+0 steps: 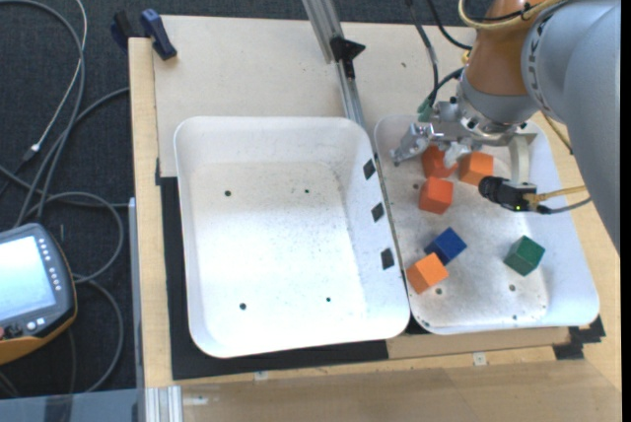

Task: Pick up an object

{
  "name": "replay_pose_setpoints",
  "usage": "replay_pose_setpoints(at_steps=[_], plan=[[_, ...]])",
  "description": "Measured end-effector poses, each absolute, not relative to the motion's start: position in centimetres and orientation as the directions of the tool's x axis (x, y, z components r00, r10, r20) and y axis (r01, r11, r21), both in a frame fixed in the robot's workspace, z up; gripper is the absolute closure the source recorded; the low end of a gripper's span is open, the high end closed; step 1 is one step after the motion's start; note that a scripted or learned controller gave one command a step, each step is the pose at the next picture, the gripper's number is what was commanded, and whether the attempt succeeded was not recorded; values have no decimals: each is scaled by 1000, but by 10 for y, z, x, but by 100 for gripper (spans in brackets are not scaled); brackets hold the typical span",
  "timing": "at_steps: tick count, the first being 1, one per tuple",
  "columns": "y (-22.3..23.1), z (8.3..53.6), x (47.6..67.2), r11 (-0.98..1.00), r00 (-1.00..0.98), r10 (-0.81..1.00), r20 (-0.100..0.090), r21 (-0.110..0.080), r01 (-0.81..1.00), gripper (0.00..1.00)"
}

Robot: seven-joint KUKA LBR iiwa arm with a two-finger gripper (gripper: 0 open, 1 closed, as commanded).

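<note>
Sitting left, the shallow white plastic bin (pixel 266 233) adjoins the right white bin (pixel 552 302), where orange cubes (pixel 428 271), a blue cube (pixel 449 245) and a green cube (pixel 525 254) lie; the two-finger gripper (pixel 449 149) hovers above another orange-red block (pixel 436 162), grip unclear.

One camera sits fixed above the bench (pixel 246 65), looking down at a slant from the front. It stands far enough back to take in both bins: the left bin (pixel 197 139) mid-frame, the right bin (pixel 567 287) toward the right edge. Floor with cables (pixel 59 114) shows along the top and left.
</note>
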State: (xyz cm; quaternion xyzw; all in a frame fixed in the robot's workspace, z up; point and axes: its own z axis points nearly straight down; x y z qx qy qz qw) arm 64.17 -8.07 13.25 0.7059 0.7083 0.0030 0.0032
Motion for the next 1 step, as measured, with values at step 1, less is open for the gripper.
replay_pose_setpoints(at_steps=[1], plan=[[-82,130,642,2,-2,1000,-2,11,1000,0]])
